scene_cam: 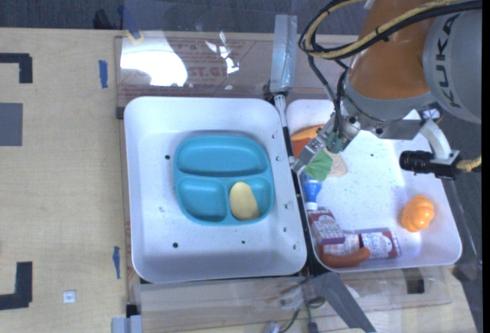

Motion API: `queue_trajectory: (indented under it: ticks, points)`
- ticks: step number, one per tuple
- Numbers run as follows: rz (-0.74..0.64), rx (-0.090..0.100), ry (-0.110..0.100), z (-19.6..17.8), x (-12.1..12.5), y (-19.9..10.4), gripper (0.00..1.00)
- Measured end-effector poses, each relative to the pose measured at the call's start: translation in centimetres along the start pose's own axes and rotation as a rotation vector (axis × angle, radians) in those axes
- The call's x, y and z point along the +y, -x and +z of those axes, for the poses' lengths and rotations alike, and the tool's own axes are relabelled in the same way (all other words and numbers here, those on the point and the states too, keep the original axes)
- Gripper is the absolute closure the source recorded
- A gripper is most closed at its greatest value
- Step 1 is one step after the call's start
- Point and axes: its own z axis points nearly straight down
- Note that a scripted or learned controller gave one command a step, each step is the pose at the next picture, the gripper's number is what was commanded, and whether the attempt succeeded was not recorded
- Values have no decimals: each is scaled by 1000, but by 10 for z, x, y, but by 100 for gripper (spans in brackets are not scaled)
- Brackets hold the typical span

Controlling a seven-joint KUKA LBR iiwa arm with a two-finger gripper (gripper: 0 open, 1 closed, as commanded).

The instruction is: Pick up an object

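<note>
The gripper (pixel 325 146) hangs low over the near-left part of the right bin (pixel 440 243), close to the wall it shares with the other bin, and its fingers are closed on a floppy green thing (pixel 321 166), which droops from them just above the bin floor. A bit of orange (pixel 305 134) shows directly behind the gripper, against the back left corner of that bin, too hidden to make out what it is. Just below the green thing stands a small blue piece (pixel 311 188), and below that, along the front left of the bin, lie a couple of red and white packets (pixel 328 226), one of them stretching right along the front wall (pixel 377 243) with a reddish sausage-shaped thing (pixel 342 253) beside it. Well off to the right in the same bin sits a small orange toy (pixel 418 213), apart from everything else. Above it all the grey arm (pixel 459 71) comes in from the right, its orange band (pixel 396 52) over the wrist, looped with black and yellow cables (pixel 337 44). The left bin (pixel 145 194) holds a blue divided tray (pixel 222 174), and a pale yellow oval thing (pixel 243 200) lies in the tray's front right compartment.
</note>
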Motion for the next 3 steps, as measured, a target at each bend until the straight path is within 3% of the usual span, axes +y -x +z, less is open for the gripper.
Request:
queue_trajectory:
  ticks: [1, 2, 3]
  points:
    - [193, -2, 2, 50, 33, 34, 100]
    - [-163, -11, 8, -37, -18, 73, 100]
    - [155, -2, 2, 49, 28, 116, 100]
